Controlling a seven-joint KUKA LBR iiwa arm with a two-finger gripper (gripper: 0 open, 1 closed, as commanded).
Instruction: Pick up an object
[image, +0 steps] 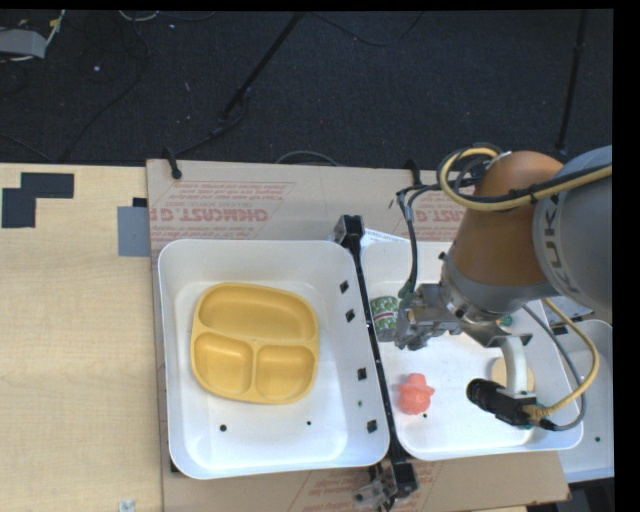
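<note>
White plastic makes up the two shallow bins, which stand side by side on a sheet of brown cardboard (220, 205) with red print. The left bin (330, 425) holds one thing: a yellow plate (255, 342) with three compartments, one long one on the far side and two smaller ones on the near side. It lies flat, towards the bin's left half, well apart from the wall shared with the other bin.

The right bin (450, 442) holds two loose things. One is a small pink-red lump (415, 393) lying on the bin floor near the shared wall, towards the near side. The other is a small green-and-white patterned object (384, 310), close against the shared wall and farther back than the pink lump; its shape is too unclear to name.

The single arm (510, 240), grey with an orange section, reaches in from the right over the right bin. Its gripper (408, 330) is low in that bin, just beside the green-and-white object and a little way behind the pink lump. Whether the gripper is wide, narrow or closed on anything cannot be told from this angle, nor whether it touches the green-and-white object.
</note>
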